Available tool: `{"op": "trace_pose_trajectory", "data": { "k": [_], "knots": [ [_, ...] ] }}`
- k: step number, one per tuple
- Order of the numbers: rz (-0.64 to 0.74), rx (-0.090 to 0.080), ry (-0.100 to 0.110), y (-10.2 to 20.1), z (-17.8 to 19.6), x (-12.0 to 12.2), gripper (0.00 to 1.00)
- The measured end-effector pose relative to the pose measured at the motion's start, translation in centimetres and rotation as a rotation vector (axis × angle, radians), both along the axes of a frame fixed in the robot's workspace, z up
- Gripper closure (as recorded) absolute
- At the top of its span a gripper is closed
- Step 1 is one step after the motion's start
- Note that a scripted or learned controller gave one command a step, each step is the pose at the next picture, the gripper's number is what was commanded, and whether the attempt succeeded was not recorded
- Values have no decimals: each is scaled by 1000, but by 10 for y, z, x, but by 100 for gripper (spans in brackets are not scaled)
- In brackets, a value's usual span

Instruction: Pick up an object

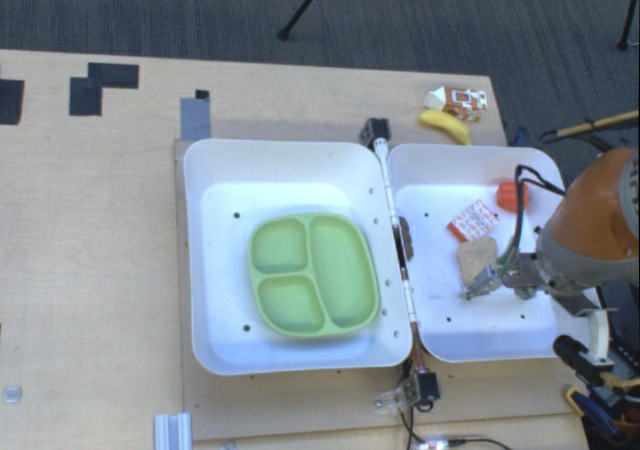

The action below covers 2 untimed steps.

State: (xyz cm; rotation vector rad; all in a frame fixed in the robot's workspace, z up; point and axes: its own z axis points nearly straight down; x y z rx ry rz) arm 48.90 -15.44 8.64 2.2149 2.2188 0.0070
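The right bin (440, 330) holds a tan block (477, 256), a red and white packet (472, 221) just behind it, and a small orange object (509, 197) near the far right corner. My gripper (484, 286) is low inside this bin, right at the tan block's near edge. The grey arm with its orange band (600, 218) reaches in from the right. No object is seen lifted off the bin floor. A green three-compartment plate (313, 275) lies in the left bin (200, 238).
A yellow banana (444, 124) and a small printed carton (462, 98) lie on the bench behind the right bin. A black cable (535, 178) loops over the right bin's far corner. A hinge strip (397, 238) runs between the bins.
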Motion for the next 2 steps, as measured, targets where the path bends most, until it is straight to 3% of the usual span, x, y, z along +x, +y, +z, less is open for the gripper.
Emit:
{"op": "trace_pose_trajectory", "data": {
  "k": [1,2],
  "knots": [
    [3,-1,-5,0,11,2,100],
    [2,-1,-5,0,11,2,0]
  ]
}}
